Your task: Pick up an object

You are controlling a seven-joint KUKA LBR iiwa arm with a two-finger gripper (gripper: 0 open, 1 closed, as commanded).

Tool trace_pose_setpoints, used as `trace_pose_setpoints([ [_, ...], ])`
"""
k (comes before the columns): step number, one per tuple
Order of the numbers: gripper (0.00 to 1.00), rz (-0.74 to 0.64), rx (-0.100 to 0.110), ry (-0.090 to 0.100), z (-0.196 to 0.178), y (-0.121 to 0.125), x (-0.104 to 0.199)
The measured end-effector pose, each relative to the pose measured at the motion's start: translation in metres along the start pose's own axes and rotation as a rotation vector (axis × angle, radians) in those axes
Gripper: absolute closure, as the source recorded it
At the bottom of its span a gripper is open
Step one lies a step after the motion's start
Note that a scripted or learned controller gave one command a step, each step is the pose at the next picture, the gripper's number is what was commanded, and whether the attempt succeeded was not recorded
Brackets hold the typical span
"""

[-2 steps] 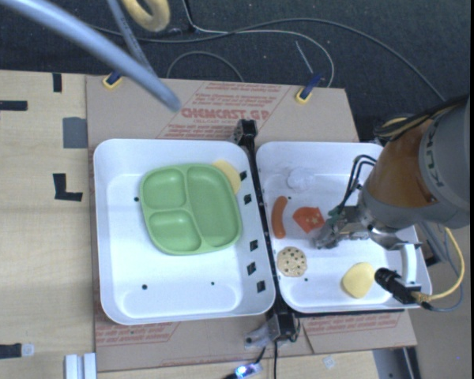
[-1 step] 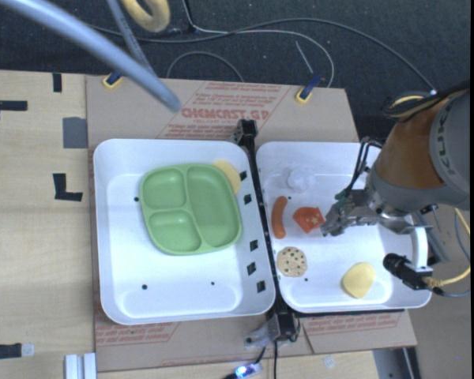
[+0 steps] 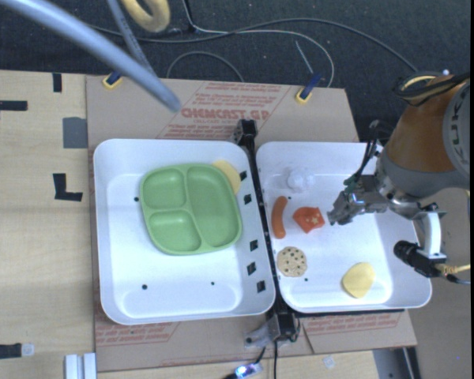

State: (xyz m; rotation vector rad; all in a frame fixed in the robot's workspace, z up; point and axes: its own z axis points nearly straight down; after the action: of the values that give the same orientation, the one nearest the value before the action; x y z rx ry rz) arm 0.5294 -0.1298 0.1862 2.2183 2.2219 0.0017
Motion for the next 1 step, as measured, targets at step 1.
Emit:
trace_pose_setpoints([
  [1, 1.00, 0.000, -0.004, -0.001, -0.0631, 0.0041, -0.0017],
])
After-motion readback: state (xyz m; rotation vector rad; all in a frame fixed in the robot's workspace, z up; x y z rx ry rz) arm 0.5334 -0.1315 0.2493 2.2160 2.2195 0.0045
